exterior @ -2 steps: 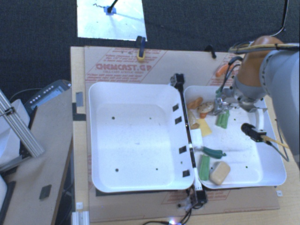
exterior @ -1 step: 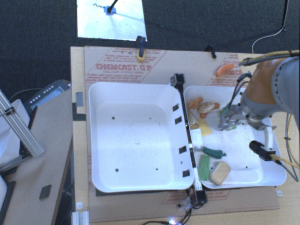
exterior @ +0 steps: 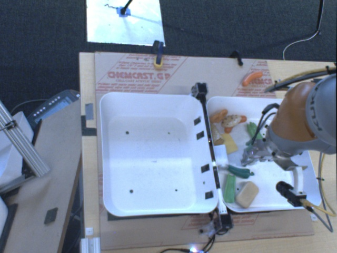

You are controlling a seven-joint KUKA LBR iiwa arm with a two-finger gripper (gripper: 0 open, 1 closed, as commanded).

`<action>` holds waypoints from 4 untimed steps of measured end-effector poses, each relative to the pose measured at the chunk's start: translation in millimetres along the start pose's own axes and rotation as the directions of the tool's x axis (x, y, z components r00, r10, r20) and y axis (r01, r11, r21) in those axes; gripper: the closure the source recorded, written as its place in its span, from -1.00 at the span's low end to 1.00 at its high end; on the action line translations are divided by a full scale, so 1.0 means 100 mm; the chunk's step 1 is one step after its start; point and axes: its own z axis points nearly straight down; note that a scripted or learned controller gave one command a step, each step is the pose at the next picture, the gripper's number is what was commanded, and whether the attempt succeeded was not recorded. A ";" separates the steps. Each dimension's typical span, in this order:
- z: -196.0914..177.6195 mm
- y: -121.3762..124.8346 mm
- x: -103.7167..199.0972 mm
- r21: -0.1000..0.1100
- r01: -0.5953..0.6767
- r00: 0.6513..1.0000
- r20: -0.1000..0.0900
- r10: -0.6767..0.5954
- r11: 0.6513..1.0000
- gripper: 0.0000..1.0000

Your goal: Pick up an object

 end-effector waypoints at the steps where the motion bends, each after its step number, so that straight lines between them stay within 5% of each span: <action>1: -0.03 1.13 0.35 -0.017 0.011 1.000 0.003 -0.011 1.000 1.00; 2: -0.02 1.26 0.03 -0.005 0.001 1.000 0.002 -0.001 1.000 1.00; 4: -0.01 0.20 0.19 -0.003 -0.001 1.000 0.002 0.001 1.000 1.00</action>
